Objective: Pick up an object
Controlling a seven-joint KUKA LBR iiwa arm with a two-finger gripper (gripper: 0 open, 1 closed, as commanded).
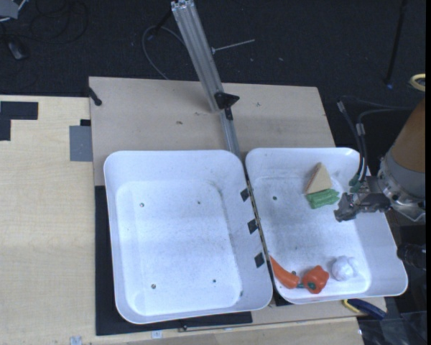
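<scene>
My gripper (347,211) hangs over the right bin (287,165), close to its right wall, and from this slant I cannot tell its state. Nothing shows as held by it. Just beside it, toward the bin's middle, lies a short green piece (321,199), ridged and roughly cylindrical, lying on its side. Touching its upper edge is a tan wedge (319,178), pale and triangular, its point aimed at the bin's far wall. Well apart from these, along the near wall, sit three more: an orange carrot-like stick (283,274) lying at a slant near the near left corner, a red-orange pepper shape (316,278) with a small green stem touching the stick's end, and a round white lump (343,268) just beside the pepper. The middle of the right bin's floor is bare between the two groups, leaving open room there. The left bin (129,169) lies against the right one, the two rims meeting at a seam with small black clips (252,226).
</scene>
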